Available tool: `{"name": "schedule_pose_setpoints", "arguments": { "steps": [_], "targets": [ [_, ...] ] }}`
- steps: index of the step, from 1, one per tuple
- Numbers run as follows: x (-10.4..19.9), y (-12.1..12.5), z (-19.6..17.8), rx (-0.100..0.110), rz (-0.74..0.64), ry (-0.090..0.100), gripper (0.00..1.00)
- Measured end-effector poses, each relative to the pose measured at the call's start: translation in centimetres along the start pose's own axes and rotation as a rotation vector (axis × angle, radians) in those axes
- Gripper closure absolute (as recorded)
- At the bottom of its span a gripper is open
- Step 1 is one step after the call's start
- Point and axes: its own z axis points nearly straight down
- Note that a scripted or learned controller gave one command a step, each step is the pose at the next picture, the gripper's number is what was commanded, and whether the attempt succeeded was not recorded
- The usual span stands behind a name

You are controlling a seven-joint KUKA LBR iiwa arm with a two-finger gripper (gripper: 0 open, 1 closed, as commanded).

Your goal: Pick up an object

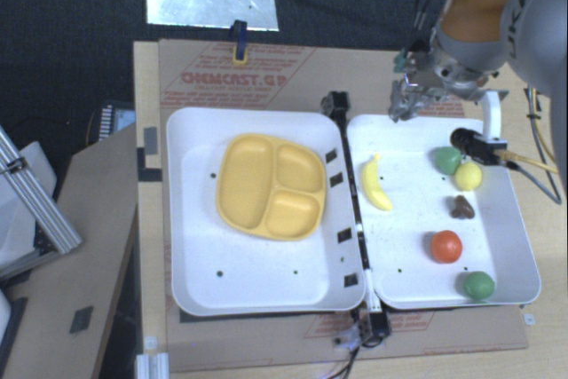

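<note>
Above the right bin's far rim.
Jaws [406,106], state unclear, hang behind the banana [375,184], whose long axis runs front-to-back.

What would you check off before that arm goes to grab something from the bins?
1. Things to pick in the right bin: ok. A banana, a tomato, a lemon, two green fruits and a brown piece lie there.
2. Gripper over a target: not ok. It sits at the bin's far rim, above none of them.
3. Nothing held already: cannot tell.
4. Easy target: ok. The banana lies apart from the rest.
5. Crowding: not ok for the lemon, which touches a green fruit.
</note>
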Motion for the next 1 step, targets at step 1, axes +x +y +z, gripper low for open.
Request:
{"name": "schedule_pose_setpoints", "arguments": {
  "steps": [1],
  "targets": [
    [5.28, 0.51, 1.8, 0.0, -0.001, 0.001, 1.0]
  ]
}}
